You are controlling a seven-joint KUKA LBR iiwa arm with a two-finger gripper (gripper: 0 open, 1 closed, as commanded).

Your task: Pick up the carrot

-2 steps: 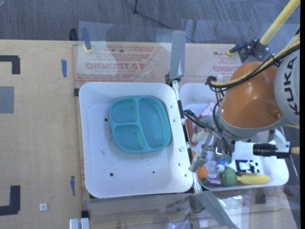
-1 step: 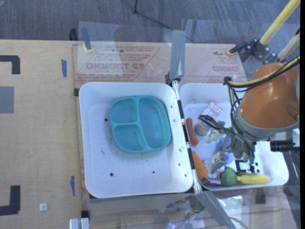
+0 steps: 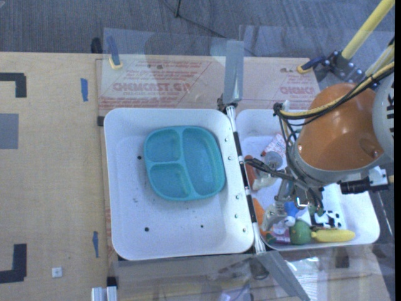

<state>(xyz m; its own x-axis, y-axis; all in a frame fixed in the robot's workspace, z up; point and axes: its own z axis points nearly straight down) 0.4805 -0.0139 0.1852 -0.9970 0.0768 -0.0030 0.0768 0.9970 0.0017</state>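
Observation:
The carrot [image 3: 256, 211] shows as a narrow orange shape against the left wall of the right bin [image 3: 369, 227], partly hidden by the gripper's metal parts. My gripper [image 3: 283, 207] hangs low over the front left of that bin, just right of the carrot, in among a pile of small toys. The orange wrist band and grey arm above it cover the middle of the bin. Nothing can be seen held.
The left bin [image 3: 125, 187] holds a teal divided plate [image 3: 185, 163]. Beside the gripper lie a green item [image 3: 301, 232], a yellow banana [image 3: 333, 235], a black-and-white toy [image 3: 328, 219], a blue piece [image 3: 289, 209] and a red-and-white packet [image 3: 274, 146]. Yellow cables cross the top right.

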